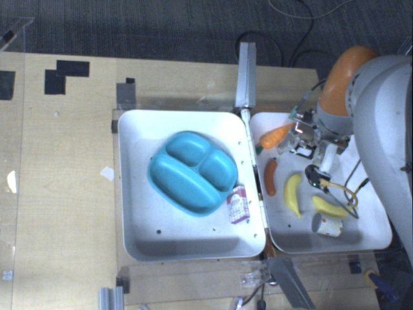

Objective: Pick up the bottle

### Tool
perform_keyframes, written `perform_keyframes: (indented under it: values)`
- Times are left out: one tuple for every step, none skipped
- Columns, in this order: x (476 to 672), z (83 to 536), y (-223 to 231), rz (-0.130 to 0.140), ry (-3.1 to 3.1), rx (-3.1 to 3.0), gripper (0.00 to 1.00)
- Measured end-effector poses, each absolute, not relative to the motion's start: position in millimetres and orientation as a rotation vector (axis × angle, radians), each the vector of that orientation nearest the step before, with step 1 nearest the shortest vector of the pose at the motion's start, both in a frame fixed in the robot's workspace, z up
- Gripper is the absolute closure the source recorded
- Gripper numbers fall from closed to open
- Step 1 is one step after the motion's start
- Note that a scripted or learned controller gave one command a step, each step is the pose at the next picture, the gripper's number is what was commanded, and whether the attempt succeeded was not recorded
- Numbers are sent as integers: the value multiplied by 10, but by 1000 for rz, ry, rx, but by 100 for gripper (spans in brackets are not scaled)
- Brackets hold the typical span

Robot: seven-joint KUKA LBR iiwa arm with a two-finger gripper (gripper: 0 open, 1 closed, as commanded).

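The bottle (pixel 238 205) is small, with a red and white label. It lies in the left bin (pixel 139 173) by that bin's right wall, touching the lower right edge of a blue divided plate (pixel 191 171). My gripper (pixel 302 139) hangs over the upper part of the right bin (pixel 381 234), just right of an orange carrot (pixel 276 136). It is well apart from the bottle, on the other side of the wall between the bins. Nothing can be seen held in it.
The right bin holds the carrot, a red sausage (pixel 270 176), two yellow bananas (pixel 293 194) (pixel 330 206) and a small white cup (pixel 327 225) on its side. A cable loops below the gripper. The big grey arm covers the bin's right side.
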State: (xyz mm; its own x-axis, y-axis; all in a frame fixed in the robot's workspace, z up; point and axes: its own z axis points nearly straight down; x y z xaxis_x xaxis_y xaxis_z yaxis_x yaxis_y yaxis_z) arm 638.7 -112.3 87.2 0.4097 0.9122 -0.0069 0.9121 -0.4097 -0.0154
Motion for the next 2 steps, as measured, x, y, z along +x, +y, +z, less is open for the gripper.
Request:
perform_keyframes:
  values:
    - [6593, 876, -1122, 69, -1214, -2849, 0]
    - [6413, 1614, -1705, -8, -1268, -2878, 0]
